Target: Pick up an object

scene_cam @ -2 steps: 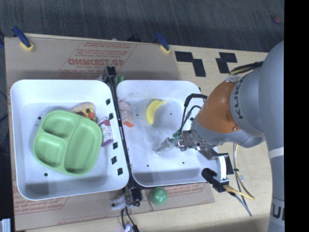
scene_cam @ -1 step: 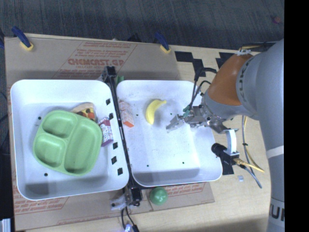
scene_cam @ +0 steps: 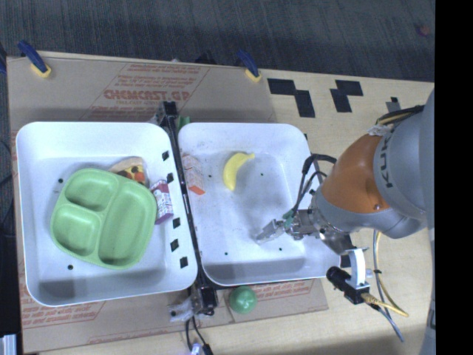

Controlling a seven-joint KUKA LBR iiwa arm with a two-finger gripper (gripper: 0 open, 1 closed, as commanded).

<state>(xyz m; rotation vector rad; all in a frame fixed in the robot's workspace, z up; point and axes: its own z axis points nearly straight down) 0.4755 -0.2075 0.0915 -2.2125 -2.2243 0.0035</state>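
A yellow banana (scene_cam: 235, 168) lies in the right bin (scene_cam: 295, 137), toward its back. My gripper (scene_cam: 267, 232) is low in the same bin, near the front right, pointing left. It is about a hand's width in front of the banana and apart from it. Nothing shows at its tip. A small white and orange wrapper (scene_cam: 191, 177) lies against the right bin's left wall. In the left bin (scene_cam: 29, 146) a green divided plate (scene_cam: 103, 217) rests partly over an orange and tan toy (scene_cam: 131, 170), with a purple packet (scene_cam: 162, 202) beside it.
A green ball (scene_cam: 242, 299) sits on the cardboard outside the bins, just past the right bin's front edge. The grey and orange arm (scene_cam: 362, 187) covers the right bin's right rim. Black clips (scene_cam: 171, 113) hold the bins together along their shared wall.
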